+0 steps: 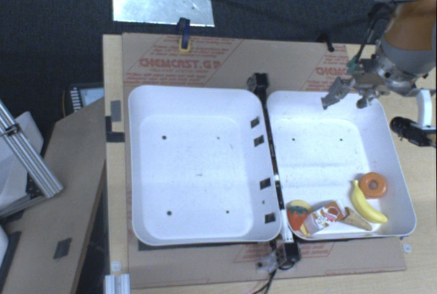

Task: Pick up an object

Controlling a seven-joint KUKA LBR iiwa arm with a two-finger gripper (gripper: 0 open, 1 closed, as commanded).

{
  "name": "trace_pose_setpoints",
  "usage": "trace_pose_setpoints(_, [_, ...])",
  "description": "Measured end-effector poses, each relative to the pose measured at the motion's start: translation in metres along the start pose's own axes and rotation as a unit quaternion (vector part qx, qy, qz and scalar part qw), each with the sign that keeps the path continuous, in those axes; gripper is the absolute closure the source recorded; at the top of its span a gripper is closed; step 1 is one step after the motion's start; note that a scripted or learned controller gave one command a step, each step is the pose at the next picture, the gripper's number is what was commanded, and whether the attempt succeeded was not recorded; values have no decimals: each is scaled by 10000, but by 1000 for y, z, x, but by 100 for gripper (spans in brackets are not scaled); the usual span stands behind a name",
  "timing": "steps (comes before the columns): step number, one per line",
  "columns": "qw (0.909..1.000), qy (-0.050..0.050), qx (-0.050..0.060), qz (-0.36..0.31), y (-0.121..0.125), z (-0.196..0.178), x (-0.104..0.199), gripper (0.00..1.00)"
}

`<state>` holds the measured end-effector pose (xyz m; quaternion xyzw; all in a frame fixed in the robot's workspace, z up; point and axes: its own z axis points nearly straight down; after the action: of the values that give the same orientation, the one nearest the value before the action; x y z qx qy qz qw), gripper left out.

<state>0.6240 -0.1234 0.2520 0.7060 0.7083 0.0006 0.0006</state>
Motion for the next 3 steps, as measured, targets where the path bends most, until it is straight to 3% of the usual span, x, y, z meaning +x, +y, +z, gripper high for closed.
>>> trace_pose_setpoints(1, [10000, 7, -67, -38, -28, -117, 68, 0])
trace_pose_setpoints(2, [10000, 26, -72, -54, -57, -234, 172, 0])
trace_pose_setpoints(3, [10000, 25, -36, -46, -120, -288, 234, 0])
